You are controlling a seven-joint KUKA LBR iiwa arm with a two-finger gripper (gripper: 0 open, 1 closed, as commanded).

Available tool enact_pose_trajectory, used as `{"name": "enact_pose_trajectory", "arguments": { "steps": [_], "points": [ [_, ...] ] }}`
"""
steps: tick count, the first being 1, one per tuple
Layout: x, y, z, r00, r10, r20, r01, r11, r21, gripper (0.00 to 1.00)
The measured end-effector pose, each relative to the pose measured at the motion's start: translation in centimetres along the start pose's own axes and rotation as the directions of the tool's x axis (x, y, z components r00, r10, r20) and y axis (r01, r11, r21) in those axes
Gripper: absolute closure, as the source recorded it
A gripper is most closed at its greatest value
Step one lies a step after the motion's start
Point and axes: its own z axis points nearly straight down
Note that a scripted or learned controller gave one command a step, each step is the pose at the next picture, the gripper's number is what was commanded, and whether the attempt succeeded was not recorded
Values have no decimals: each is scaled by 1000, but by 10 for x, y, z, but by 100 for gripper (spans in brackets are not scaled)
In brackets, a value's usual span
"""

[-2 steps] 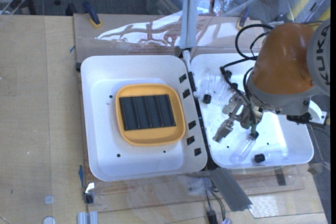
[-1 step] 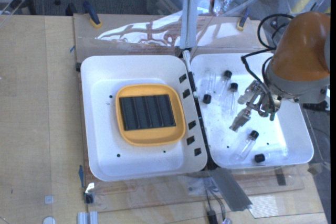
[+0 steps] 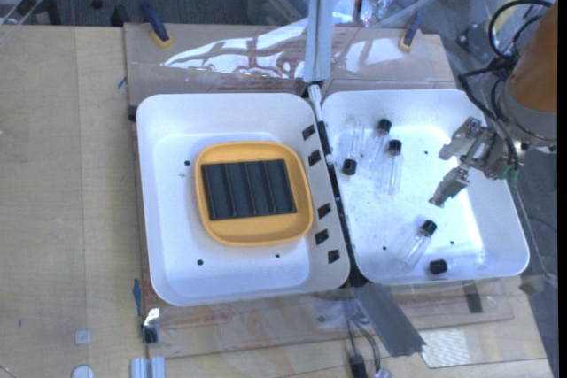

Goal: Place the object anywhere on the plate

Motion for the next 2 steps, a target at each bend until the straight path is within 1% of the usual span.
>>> {"name": "enact_pose_trajectory", "arguments": {
  "steps": [1, 2],
  "points": [
    [-51, -59, -13, 1000, -15, 2, 15, 1000, 1, 0],
    [-52, -59, -24, 1000, -13, 10, 13, 1000, -2, 100]
  ]
}}
